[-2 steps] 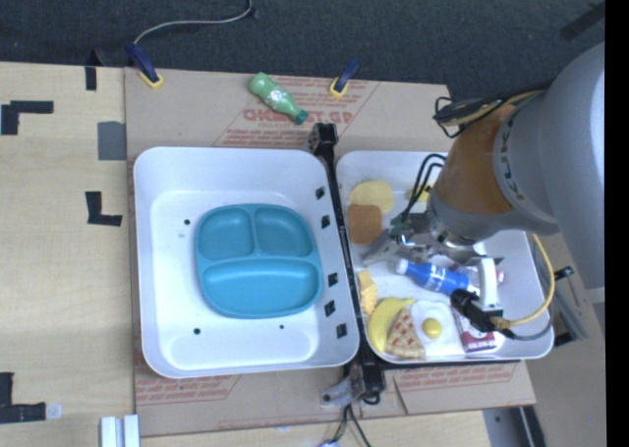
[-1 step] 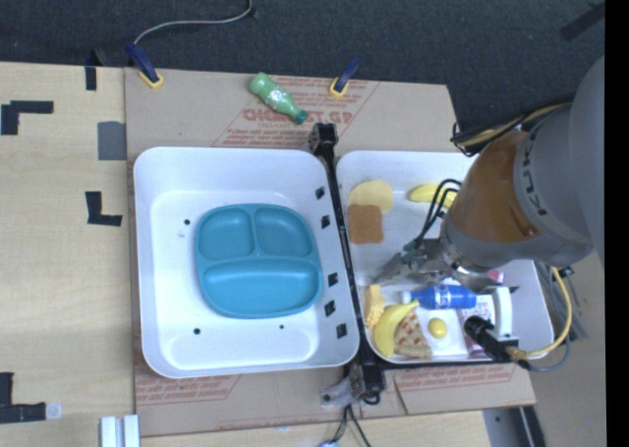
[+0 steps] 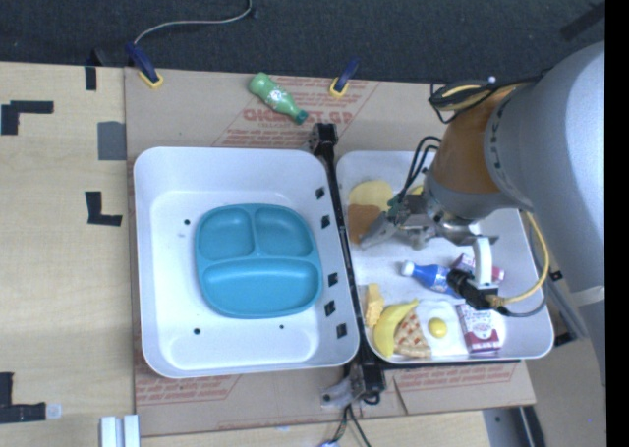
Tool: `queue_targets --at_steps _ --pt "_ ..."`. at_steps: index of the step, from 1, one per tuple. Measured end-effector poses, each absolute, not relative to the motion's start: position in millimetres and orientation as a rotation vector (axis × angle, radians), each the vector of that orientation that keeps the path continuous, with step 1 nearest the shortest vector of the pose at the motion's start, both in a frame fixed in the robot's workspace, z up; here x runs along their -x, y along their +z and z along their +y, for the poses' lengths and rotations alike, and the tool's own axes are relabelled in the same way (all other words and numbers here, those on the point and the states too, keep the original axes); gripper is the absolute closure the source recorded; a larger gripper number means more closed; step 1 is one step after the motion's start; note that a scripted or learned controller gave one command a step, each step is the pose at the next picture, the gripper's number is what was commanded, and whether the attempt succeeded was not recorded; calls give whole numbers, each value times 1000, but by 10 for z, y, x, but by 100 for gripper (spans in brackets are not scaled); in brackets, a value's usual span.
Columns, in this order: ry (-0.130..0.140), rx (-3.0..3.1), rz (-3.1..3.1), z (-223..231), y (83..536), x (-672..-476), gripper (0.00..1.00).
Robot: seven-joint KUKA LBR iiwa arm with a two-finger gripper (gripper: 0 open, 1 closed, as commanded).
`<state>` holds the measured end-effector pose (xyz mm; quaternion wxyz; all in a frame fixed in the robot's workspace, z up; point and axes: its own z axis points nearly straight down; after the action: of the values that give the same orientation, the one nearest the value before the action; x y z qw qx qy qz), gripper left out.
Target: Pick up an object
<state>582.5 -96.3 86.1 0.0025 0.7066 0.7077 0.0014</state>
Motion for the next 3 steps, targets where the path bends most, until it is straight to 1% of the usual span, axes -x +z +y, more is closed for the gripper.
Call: queue_targets --at_steps 1,2,3 --pt "3 -2217 2219 -1212 864 -5505 0" --pt "-1 -2220 2222 -1173 1453 -5618 0" --pt "1 -2220 2221 -1320 859 -5465 0"
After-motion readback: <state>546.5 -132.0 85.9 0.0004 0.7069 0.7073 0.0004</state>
